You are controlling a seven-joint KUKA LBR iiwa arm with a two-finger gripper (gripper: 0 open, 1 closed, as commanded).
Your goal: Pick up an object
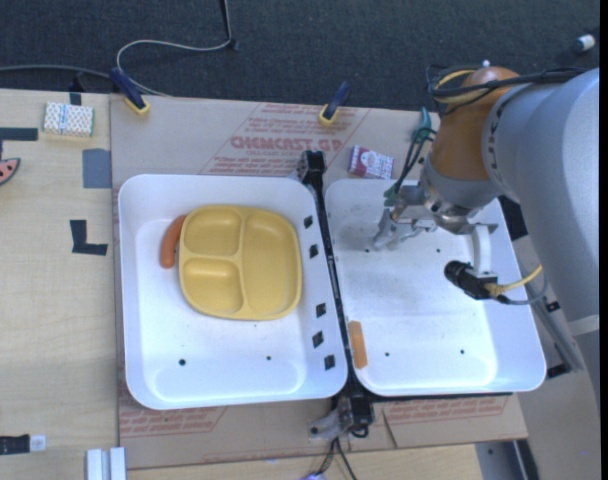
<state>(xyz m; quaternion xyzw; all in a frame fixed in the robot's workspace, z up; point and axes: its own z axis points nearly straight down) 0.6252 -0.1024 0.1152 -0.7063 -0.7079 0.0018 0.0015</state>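
My gripper (387,235) hangs low over the upper left part of the right bin (434,363), above bare white floor. A small orange carrot-like piece (356,343) lies at the right bin's left wall, well below the gripper and toward the front. In the left bin (224,373) a yellow divided plate (241,262) lies flat, and an orange sausage-shaped piece (168,243) rests against its left edge. I see nothing in the gripper.
A small red and white packet (369,162) lies on the cardboard behind the right bin. Black clips (317,248) line the wall between the bins. Clamps (333,114) hold the cardboard's back edge. A watermelon-slice toy (0,173) and a speckled block (68,119) lie far left.
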